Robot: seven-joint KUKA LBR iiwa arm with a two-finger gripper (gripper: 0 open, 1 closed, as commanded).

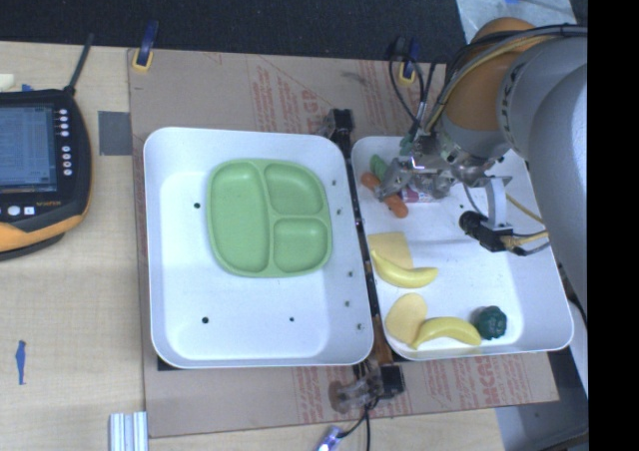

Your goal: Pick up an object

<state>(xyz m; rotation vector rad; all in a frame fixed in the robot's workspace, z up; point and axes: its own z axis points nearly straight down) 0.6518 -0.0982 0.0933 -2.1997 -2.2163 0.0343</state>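
Right bin (544, 324): carrot (395, 204) just beneath the claw (407, 183)

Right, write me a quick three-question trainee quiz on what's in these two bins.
1. True or false: the green plate lies in the left bin.
2. Which item sits nearest the right bin's lower right corner? A) the dark green ball B) the orange carrot C) a banana
3. Fill in: the end effector is over the ____ bin, at its upper end by the carrot.

Key: 1 true; 2 A; 3 right.
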